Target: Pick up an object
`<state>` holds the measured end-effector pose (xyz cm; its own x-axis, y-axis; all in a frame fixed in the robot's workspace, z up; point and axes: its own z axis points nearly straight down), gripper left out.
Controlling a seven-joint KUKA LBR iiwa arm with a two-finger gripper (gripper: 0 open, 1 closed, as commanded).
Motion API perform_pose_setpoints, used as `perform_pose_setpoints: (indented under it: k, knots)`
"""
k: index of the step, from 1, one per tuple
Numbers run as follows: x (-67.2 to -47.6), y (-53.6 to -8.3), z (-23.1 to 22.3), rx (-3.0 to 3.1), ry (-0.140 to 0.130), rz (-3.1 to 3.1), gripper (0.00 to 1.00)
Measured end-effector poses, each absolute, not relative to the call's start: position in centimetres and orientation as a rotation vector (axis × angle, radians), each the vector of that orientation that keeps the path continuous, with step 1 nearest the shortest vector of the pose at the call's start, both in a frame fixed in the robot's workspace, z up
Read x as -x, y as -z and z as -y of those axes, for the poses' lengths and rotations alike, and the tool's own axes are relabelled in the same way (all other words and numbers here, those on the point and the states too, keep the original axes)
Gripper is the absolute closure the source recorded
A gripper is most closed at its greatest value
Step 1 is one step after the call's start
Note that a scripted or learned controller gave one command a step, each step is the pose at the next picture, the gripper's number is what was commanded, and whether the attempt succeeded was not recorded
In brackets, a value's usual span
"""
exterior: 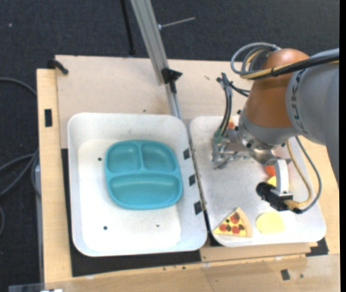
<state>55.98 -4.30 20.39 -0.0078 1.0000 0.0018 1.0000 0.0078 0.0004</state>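
A teal divided plate (143, 174) lies in the left bin (87, 132). In the right bin (233, 187), a toy pizza slice (234, 223) rests near the front edge, with a yellow round piece (270, 222) to its right. An orange item (271, 171) peeks out beside the arm, mostly hidden. My gripper (221, 154) hangs low over the upper left part of the right bin, with nothing visible between its fingers. The pizza slice lies well in front of it.
A slanted aluminium post (154, 41) rises from the bench behind the bins. Black clips (192, 180) sit along the divide between the bins. Cables loop around the wrist (245, 59). A black part (270, 193) of the arm hangs over the right bin.
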Motion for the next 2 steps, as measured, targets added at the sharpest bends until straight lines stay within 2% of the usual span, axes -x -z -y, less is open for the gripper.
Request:
perform_pose_setpoints:
  k: [1, 2]
  knots:
    - [-56.7, -20.8, -1.1, 2.212, 0.004, 2.231, 1.00]
    - [-56.6, -23.4, -6.8, 2.211, 0.005, 2.232, 1.00]
